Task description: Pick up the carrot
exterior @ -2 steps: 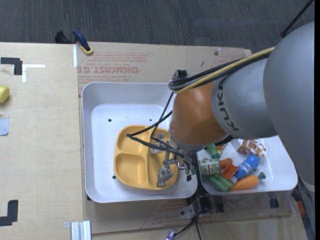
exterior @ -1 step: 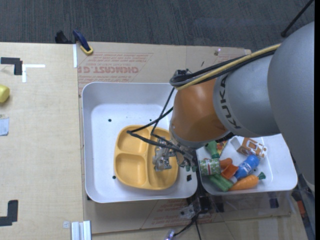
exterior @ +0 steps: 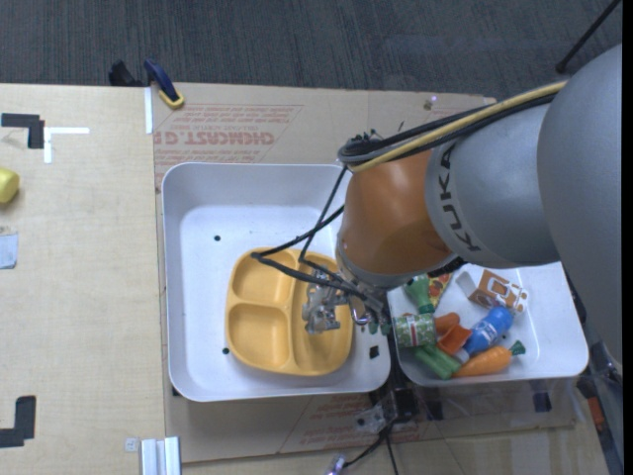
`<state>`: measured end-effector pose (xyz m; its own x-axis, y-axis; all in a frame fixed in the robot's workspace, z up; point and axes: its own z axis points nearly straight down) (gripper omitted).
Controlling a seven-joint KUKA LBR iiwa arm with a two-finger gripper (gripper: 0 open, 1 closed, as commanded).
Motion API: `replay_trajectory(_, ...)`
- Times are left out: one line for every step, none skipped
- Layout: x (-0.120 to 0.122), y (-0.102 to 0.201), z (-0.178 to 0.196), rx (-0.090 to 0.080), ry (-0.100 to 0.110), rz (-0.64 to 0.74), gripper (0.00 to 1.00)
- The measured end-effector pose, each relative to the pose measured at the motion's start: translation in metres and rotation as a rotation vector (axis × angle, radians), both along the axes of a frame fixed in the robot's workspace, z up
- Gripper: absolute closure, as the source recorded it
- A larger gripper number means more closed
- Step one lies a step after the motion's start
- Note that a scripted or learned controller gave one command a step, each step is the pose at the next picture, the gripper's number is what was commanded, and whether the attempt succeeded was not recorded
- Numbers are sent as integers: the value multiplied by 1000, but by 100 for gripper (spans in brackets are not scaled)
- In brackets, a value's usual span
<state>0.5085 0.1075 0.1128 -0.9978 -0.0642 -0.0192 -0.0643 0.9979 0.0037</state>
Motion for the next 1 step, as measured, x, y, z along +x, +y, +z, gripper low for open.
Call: replay_trajectory(46,10,-19,-9,14,174,100)
